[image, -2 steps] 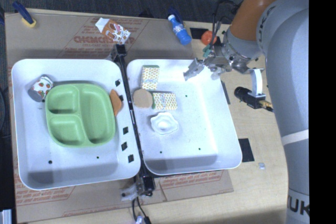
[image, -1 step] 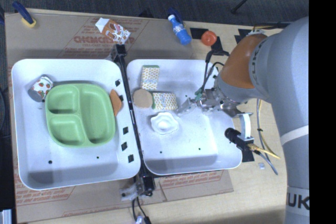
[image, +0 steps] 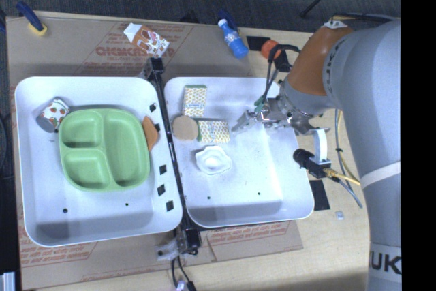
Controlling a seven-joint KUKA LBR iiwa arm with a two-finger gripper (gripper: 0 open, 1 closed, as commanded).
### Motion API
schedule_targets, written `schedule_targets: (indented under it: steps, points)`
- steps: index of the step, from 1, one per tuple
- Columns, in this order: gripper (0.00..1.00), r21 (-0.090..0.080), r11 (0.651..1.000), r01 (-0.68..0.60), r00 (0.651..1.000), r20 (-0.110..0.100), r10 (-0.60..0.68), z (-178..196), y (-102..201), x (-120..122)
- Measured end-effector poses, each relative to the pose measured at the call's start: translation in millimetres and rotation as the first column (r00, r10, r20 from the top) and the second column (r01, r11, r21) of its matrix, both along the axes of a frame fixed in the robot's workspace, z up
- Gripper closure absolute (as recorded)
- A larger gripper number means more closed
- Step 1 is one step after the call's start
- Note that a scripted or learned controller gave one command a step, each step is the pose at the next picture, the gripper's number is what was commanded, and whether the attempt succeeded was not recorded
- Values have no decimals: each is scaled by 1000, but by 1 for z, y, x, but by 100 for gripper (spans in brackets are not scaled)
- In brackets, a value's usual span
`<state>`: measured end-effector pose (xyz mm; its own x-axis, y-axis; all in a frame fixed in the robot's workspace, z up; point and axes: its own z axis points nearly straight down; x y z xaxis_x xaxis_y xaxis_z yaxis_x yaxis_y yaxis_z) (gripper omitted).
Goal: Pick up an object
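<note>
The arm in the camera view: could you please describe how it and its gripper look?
The arm is bulky, rounded and light grey, with an orange band above the wrist and part of a dark "KU" marking low on its body. The gripper is slim, metallic and pointed. Thin dark and yellowish cables run beside it.

Even, fairly bright overhead light; the two shallow white plastic bins [image: 225,215] glare slightly, soft shadows pool along their lower walls, and the whole frame looks mildly soft.

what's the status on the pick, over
End effector low over right bin, nothing seen between its fingers. Nearest item patterned packet, beside it on the bin floor. White cup-like piece and round tan disc close by, crowding the packet.
</note>
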<state>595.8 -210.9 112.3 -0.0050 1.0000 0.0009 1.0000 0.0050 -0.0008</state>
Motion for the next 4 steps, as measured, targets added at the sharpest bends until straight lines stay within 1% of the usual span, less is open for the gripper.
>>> schedule_targets:
  steps: [1,2,3,4]
  points:
    - [0,0,1000,1,1000,-1,-1,7,0,-3]
    - [0,0,1000,-1,1000,-5,1,-21,14,-92]
    - [0,0,1000,0,1000,0,0,-20,44,7]
    - [100,1,1000,-5,1000,-1,5,-10,45,7]
